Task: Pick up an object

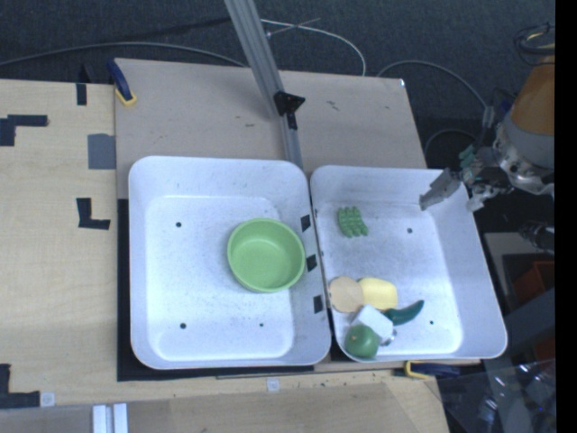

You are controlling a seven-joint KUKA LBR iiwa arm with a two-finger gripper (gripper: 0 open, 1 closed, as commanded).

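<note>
The pick has not begun in earnest — the pincer (439, 190) hangs over the upper right rim of the right bin (469, 269), carrying nothing, and whether its fingers are spread or pressed together I cannot tell from this slant. The candidates lie well apart from it: a ribbed green block (352, 221) alone near the bin's upper left, and a crowded cluster at the lower edge — a tan round piece (344, 293), a smooth yellow lump (380, 291), a white piece (373, 321), a green ball (362, 341) and a dark teal curved thing (408, 312). The left bin (162, 269) holds a glossy green bowl (265, 255). Next, the arm likely needs to swing inward and descend (the lone block looks the easiest target).
</note>
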